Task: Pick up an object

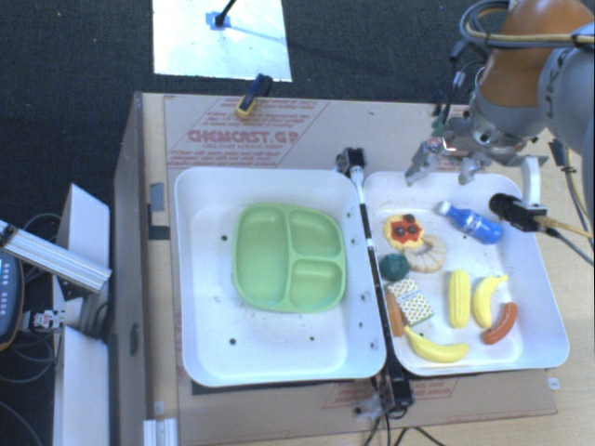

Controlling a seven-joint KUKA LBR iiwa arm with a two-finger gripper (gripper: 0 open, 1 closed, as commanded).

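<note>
1. Resting in the left white bin [209, 249], a green divided plate [288, 256] lies flat near the middle, its three compartments facing up.
2. Along the divider between the bins, a dark green round item [394, 266] sits just beside a carrot [396, 317] and a checkered block [412, 302].
3. Crowding the right white bin [539, 277] are a pizza slice [405, 231] overlapping a tan cookie [429, 255], a corn cob [458, 297], two bananas [437, 347] [485, 299] and a sausage [499, 324].
4. A blue bottle [471, 222] lies tilted near the bin's far edge.
5. The gripper [448, 163] hovers over the right bin's far rim, fingers spread apart and empty, above and apart from the bottle.
6. The grey arm [535, 54] with its orange band enters from the upper right.
</note>
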